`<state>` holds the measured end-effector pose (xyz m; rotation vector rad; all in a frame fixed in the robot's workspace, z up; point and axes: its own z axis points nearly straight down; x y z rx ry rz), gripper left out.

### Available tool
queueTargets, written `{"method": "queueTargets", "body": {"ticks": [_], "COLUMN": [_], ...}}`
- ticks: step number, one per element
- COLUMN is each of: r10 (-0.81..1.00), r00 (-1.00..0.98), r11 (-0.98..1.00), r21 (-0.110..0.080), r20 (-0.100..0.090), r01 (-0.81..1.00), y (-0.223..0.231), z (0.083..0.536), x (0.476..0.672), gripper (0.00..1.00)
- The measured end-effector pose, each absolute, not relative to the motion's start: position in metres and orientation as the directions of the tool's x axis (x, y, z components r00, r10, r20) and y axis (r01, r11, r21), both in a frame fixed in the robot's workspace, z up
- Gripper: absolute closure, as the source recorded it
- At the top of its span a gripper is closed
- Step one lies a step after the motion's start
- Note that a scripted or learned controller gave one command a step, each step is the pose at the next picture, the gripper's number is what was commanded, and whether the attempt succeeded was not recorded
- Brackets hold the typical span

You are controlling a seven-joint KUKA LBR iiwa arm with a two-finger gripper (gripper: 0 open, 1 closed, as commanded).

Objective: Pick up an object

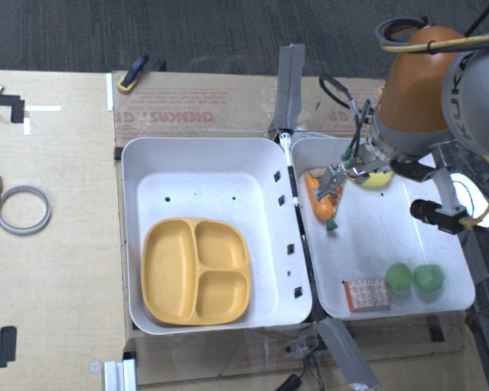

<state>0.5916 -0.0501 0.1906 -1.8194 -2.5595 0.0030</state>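
The claw (336,179) is down at the carrot (320,202) in the right bin (452,304). I cannot tell its state. Nothing lifted yet.

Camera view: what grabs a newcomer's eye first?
Probably the yellow divided tray, bright in the left bin. Next, the arm's orange band at upper right, with the gripper down in the right bin over an orange carrot-like object. Two green balls sit near that bin's front right corner.
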Motion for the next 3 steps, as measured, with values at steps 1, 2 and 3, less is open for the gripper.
{"method": "queueTargets", "body": {"ticks": [1, 2, 3], "r10": [0.944, 0.946, 1.0], "r00": [-0.33, -0.325, -0.009], "r11": [0.33, 0.325, 0.009], "r21": [-0.002, -0.002, -0.004], "r20": [0.0, -0.001, 0.0], "r01": [0.944, 0.946, 1.0], "y": [-0.014, -0.016, -0.054], "z": [0.191, 0.2, 0.191], "x": [0.56, 0.56, 0.517], "gripper": [0.0, 1.0, 1.0]}}
